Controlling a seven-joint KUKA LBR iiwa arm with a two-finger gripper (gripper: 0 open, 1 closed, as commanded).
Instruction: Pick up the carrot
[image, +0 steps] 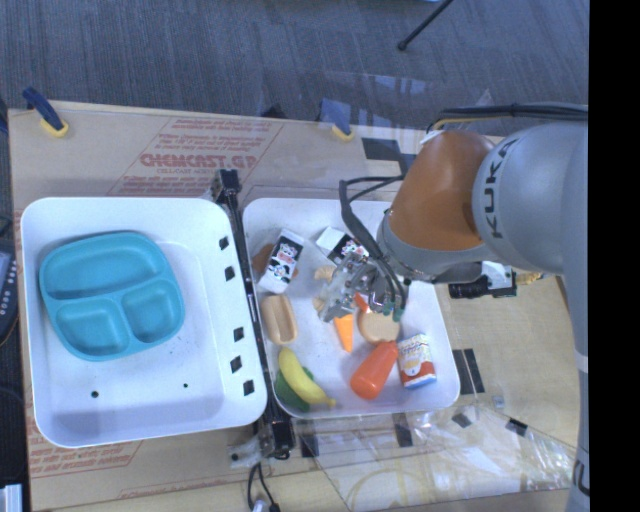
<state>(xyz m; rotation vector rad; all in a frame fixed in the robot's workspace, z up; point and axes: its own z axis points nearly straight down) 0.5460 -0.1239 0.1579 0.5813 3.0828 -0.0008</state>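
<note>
The carrot (344, 331) lies in the right bin (300, 212), between hot dog (279, 319) and can (416, 361)

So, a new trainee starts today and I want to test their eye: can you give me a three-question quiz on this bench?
1. True or false: the carrot lies in the same bin as the blue tray.
2. What yellow fruit lies near the right bin's front edge?
3. The gripper is nearest: A) the banana B) the carrot C) the blue tray.

Key: 1 false; 2 banana; 3 B.
</note>
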